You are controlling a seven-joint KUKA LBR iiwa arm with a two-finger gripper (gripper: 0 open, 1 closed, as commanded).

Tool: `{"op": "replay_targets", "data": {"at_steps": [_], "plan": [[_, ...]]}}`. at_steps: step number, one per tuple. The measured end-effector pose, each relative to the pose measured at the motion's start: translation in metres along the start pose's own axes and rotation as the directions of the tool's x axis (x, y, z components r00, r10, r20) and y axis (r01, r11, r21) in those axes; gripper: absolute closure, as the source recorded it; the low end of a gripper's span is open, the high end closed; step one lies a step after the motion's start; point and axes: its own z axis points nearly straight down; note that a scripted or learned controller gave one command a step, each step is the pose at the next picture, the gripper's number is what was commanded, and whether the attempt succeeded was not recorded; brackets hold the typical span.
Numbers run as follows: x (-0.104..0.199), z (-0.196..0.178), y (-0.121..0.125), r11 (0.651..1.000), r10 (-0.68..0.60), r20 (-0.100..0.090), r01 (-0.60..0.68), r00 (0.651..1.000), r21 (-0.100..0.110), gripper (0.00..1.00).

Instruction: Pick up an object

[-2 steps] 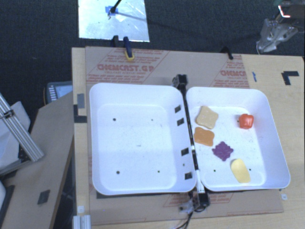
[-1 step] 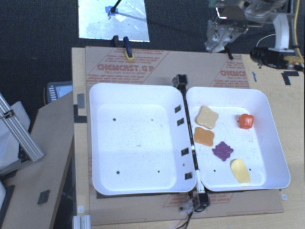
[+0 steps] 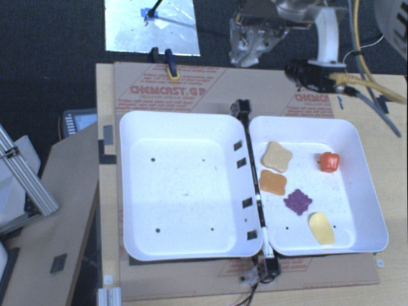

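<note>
Camera view from above puts five small objects in the right bin [image 3: 366, 171]. A tan toast-shaped piece [image 3: 277, 156] lies near the bin's left wall, and an orange flat piece [image 3: 273, 183] sits just below it, the two close together. A purple bumpy piece [image 3: 298, 201] rests just beside the orange one, toward the bin's middle. A pale yellow oblong [image 3: 322, 227] lies near the front wall, and a red rounded piece [image 3: 329, 162] sits apart from the rest toward the bin's far right.

The left bin [image 3: 127, 190] stands touching the right one along a dark seam with small black clips. Both bins rest on a brown cardboard sheet [image 3: 191, 85] printed with red lettering, which covers the tabletop [image 3: 76, 171].

My claw [image 3: 250, 46] hangs beyond the far edge of the bins, above the cardboard's back edge and well apart from every object. Nothing shows between its fingers, though whether they are spread or closed I cannot tell from this angle. A shiny square sheet [image 3: 152, 16] lies further back on the left.
</note>
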Motion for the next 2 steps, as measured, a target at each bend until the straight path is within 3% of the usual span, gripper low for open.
{"op": "replay_targets", "data": {"at_steps": [1, 2], "plan": [[0.0706, 0.0579, 0.0284, 1.0, 0.006, 0.004, -0.006, 1.0, 0.009, 1.0], [0.0661, 0.0536, 0.0283, 1.0, 0.013, 0.005, -0.013, 1.0, 0.004, 0.0]]}}
